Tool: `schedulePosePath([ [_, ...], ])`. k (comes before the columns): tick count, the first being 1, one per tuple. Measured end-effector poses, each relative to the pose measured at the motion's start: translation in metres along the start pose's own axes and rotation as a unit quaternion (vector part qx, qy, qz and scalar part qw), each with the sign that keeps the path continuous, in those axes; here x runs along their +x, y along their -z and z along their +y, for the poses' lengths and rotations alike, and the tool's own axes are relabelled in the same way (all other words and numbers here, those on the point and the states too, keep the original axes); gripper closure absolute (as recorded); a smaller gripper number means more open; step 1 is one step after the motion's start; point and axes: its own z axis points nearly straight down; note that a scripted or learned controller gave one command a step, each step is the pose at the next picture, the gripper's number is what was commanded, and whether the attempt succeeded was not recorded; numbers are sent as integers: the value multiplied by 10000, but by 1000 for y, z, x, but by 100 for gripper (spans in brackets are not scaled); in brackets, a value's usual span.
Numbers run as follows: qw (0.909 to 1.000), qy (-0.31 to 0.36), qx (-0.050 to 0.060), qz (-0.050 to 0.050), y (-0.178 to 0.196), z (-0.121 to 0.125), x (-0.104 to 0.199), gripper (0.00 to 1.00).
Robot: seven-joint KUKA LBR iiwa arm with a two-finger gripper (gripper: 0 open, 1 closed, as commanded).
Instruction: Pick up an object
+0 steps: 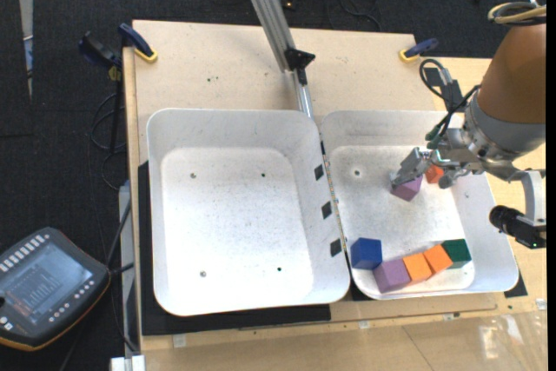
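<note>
A: Cubes everywhere in the right-hand shallow white plastic bin (pixel 499 261)! The grey two-finger gripper (pixel 415 172) hangs over a small purple cube (pixel 406 188), tilted, near the bin's middle.

B: Is it holding? The fingers flank the cube's top, so I'd call it clamped on that purple block, which looks lifted at a slant.

A: A small orange-red block (pixel 433 175) sits just beside it, under the wrist.

B: These look light, stiff, smooth-faced. Squeeze opposite flat faces, not corners, or it may twist out.

A: Along the near wall: a blue cube (pixel 366 252), another purple cube (pixel 391 274), an orange cube (pixel 418 266), a green cube (pixel 455 254), touching in a row.
</note>
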Motion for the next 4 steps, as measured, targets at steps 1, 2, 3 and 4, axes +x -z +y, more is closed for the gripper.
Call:
schedulePosePath([
  [1, 10000, -11, -22, -3, 2, 1, 0, 0],
  [2, 10000, -11, 1, 1, -43, 0, 7, 0],
  [3, 10000, -16, 13, 4, -107, 0, 9, 0],
  [4, 10000, -16, -15, -5, -156, 0, 9, 0],
])
